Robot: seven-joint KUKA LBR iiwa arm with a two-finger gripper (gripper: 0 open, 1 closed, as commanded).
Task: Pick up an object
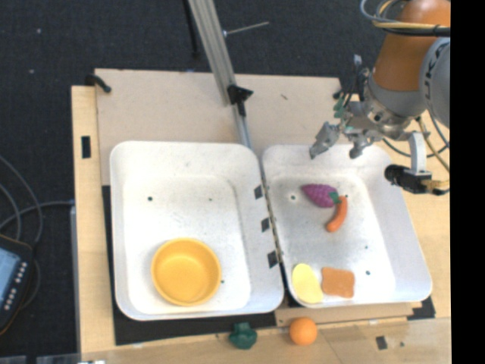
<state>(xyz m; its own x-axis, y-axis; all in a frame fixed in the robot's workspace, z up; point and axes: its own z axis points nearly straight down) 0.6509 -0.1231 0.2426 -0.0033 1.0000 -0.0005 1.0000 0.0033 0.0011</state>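
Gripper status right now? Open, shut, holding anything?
Gripper: open, holding nothing, above the far edge of the right bin.

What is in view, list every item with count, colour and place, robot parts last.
Shallow white plastic bins: 2, white, side by side on the bench, left and right.
Round yellow bowl: 1, yellow, left bin, near corner.
Purple toy: 1, purple, right bin, middle.
Orange carrot toy: 1, orange, touching the purple toy.
Pale yellow piece: 1, right bin, near edge.
Orange block: 1, beside the pale yellow piece.
Orange ball: 1, bench, in front of bins.
Green toy: 1, bench, left of the ball.
Gripper: 1, grey, open above the right bin's far edge.
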